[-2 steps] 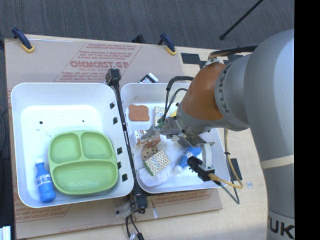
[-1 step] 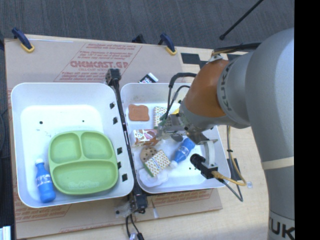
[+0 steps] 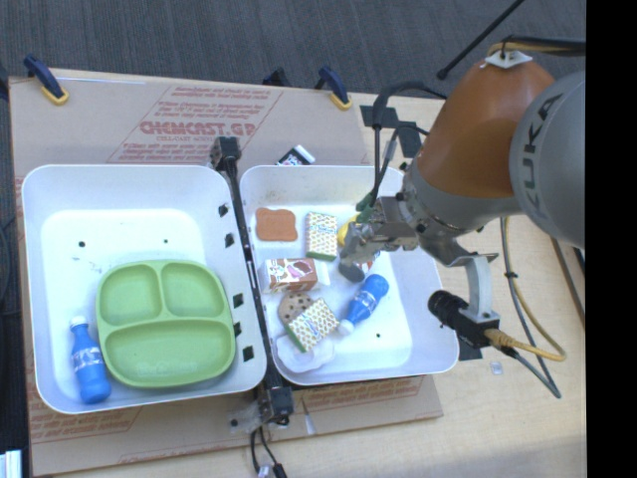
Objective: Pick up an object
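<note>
My hand (image 3: 355, 264) hung in the right white plastic bin (image 3: 423, 342), just above the small blue plastic bottle (image 3: 364, 301) lying there; I couldn't tell its grip.

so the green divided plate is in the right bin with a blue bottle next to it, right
Not quite: the green divided plate lies in the left bin, not the right one. The rest holds: a blue bottle lies beside it, at its left edge. The camera view shows this.
</note>
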{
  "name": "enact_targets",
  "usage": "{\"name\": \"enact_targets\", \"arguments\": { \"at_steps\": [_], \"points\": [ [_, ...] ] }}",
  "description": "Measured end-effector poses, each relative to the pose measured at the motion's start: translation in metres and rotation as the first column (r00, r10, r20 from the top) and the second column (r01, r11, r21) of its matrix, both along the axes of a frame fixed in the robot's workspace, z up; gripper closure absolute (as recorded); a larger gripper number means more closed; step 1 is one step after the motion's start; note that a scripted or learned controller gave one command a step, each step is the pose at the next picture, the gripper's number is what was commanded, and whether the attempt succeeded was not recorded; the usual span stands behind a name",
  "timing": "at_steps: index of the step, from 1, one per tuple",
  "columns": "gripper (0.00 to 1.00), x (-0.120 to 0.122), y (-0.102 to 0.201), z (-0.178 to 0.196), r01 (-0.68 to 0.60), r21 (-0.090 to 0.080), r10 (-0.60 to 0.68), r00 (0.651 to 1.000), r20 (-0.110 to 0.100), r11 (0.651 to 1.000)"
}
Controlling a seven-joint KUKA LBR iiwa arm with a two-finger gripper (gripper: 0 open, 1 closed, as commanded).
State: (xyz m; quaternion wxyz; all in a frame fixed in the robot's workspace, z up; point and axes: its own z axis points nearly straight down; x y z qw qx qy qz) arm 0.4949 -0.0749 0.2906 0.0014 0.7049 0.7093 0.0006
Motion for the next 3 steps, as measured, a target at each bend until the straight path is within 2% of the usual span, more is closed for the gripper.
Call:
{"name": "enact_targets", "arguments": {
  "at_steps": [1,2,3],
  "points": [
    [1.00,0.009,-0.079,-0.098,0.002,0.000,-0.002,1.000,-0.008,1.000],
    [1.00,0.088,-0.072,0.020,0.000,0.000,0.000,1.000,0.000,1.000],
    [1.00,0.106,-0.086,-0.121,0.001,0.003,-0.001,1.000,-0.009,1.000]
  ]
}}
